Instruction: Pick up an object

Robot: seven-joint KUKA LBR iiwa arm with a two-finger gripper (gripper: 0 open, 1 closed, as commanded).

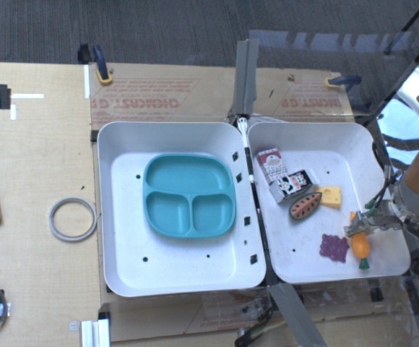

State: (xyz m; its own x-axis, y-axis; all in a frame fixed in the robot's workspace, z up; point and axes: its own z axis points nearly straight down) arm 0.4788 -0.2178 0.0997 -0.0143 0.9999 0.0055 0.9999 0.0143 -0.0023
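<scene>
Gripper (359,226) hangs low at the right bin's (318,132) near-right corner, just above the toy carrot (360,248); whether it grips anything I cannot tell.

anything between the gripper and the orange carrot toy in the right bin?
Nothing visible. The gripper is right at the orange carrot toy, near the right bin's front right corner. The purple grape toy lies just to the view's left of it, off the approach.
</scene>
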